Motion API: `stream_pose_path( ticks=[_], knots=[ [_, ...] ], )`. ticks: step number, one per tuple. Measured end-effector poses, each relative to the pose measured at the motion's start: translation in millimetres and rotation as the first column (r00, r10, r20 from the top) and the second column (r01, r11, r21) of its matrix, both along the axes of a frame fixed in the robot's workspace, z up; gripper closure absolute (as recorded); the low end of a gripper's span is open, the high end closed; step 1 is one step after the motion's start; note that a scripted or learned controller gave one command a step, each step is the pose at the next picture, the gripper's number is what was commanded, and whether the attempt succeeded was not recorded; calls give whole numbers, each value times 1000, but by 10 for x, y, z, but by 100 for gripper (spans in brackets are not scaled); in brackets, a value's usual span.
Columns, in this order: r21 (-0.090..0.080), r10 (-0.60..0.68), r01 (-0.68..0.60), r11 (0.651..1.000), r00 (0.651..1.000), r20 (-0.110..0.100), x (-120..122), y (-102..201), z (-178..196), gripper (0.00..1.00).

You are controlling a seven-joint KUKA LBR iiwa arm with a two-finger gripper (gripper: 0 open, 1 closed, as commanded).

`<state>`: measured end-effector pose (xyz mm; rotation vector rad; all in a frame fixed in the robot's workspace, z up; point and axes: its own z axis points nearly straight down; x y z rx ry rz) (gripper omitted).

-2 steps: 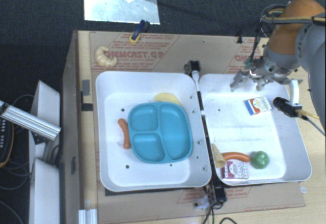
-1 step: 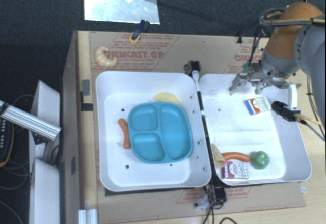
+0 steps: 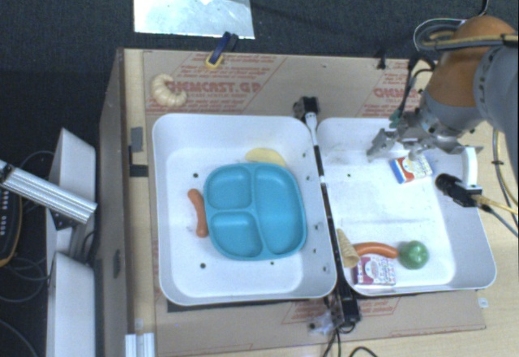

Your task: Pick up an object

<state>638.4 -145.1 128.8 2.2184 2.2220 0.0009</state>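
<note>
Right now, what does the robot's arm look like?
The arm is grey and rounded, with an orange band above its wrist. Cables loop over its top. Its gripper is pale metal, with thin fingers.

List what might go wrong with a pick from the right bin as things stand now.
1. The gripper sits beside the small carton near the right bin's wall, so a descent may knock the carton rather than trap it.
2. The green ball, sausage and packet crowd one corner; a grasp there could catch two.
</note>
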Motion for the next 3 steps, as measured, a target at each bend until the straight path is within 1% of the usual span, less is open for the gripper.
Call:
stream_pose_path(
  ticks=[1,2,3],
  knots=[
    [0,0,0,1000,1000,1,27,-262,-167,0],
    [0,1,-1,1000,1000,1,266,-486,-321,0],
    [-2,3,-3,1000,1000,6,279,-486,-204,100]
  ],
)
